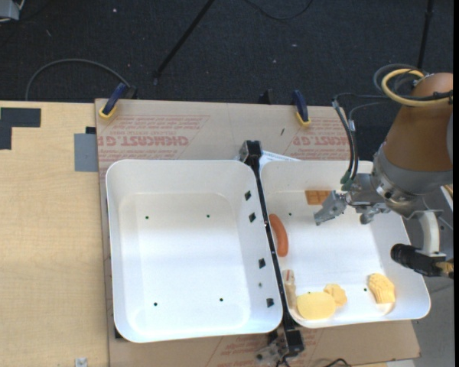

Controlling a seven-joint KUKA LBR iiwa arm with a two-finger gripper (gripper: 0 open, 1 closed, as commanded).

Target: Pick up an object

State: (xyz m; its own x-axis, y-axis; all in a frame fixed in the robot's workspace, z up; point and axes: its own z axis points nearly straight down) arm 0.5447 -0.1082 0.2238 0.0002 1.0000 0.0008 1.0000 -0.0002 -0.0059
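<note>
My gripper (350, 207) hangs over the upper part of the right shallow white plastic bin (413, 308); whether it is spread or pressed together I cannot tell, as the metal parts blur into one grey cluster from this slant. Nothing is visibly between them. Nearest candidate: a small flat orange-brown block (317, 197), just beside my tool on its left, toward the far wall. Next: an orange-red oblong piece (278, 235), lying against the black divider (262, 228) between the bins, its long axis running along that divider; it lies down-left of me. Along the near edge, well apart from me: a pale yellow rounded lump (316, 305), a smaller yellow crinkled piece (336, 293) touching it, and a ribbed yellow corn-like piece (381, 287) toward the near right corner. The left white bin (118, 205) carries no candidates. Judgement: the orange-brown block needs the shortest move, but it lies flat and may be hard to grasp. My wrist hides part of the bin floor beneath it.
</note>
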